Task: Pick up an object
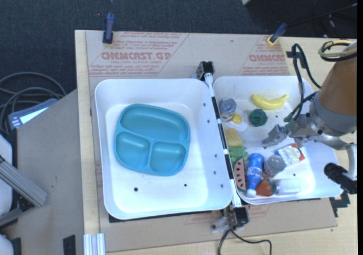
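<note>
Camera view: end effector (pixel 276 136) seemingly above blue bottle (pixel 255 167).

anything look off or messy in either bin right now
Nothing looks spilled or broken. The right bin is just cluttered: a banana, a blue bottle and other small items lie heaped against its left and front walls. The blue divided plate lies flat in the left bin.

I'm showing a broad orange band (pixel 342 86) above a grey wrist section (pixel 334 120). Black cables (pixel 299 62) are looping along my side. My gripper (pixel 278 137) is looking like grey metal, angular, with a black block (pixel 339 175) sticking out nearby.
</note>
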Robot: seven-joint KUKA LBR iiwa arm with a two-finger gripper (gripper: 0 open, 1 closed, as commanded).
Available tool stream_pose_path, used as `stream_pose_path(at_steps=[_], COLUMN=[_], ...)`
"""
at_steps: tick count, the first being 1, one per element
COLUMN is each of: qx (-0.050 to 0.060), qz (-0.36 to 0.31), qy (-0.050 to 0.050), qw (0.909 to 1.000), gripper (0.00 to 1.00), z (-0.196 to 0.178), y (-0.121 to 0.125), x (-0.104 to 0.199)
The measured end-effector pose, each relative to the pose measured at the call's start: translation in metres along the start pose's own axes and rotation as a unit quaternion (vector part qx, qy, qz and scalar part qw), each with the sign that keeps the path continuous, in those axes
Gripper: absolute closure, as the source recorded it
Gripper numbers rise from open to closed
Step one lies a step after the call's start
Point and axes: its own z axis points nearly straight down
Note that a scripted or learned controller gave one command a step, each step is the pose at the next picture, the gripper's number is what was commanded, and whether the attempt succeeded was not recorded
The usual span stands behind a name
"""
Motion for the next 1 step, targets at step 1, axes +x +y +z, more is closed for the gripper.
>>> stream_pose_path(at_steps=[1], qx=[-0.001], qz=[0.0], qy=[-0.001], qw=[1.0], gripper=[0.0], z=[0.0065], y=[0.0651], x=[-0.0457])
